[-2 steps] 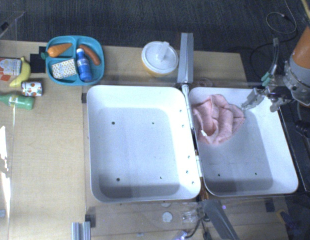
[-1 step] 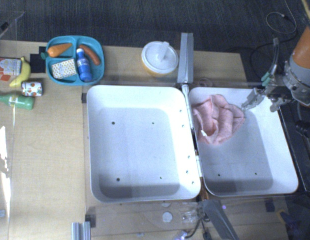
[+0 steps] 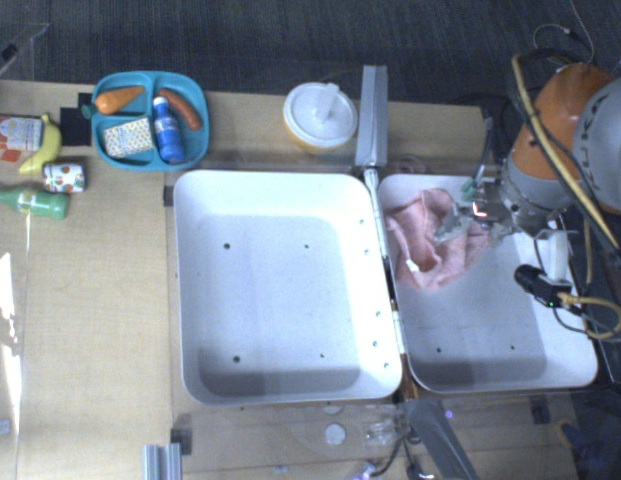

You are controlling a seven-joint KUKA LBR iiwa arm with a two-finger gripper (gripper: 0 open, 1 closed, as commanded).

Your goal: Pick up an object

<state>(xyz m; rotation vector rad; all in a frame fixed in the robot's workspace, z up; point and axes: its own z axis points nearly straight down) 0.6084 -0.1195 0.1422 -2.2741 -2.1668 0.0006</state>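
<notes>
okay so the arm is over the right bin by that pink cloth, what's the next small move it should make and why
Probably a short, straight descent onto the pink cloth. The end effector sits over the cloth's right edge in the right bin, and the view does not settle whether any fabric is caught. The cloth lies bunched against the bin's upper left corner, so going down where it stands looks likelier to catch a fold than shifting sideways.
</notes>
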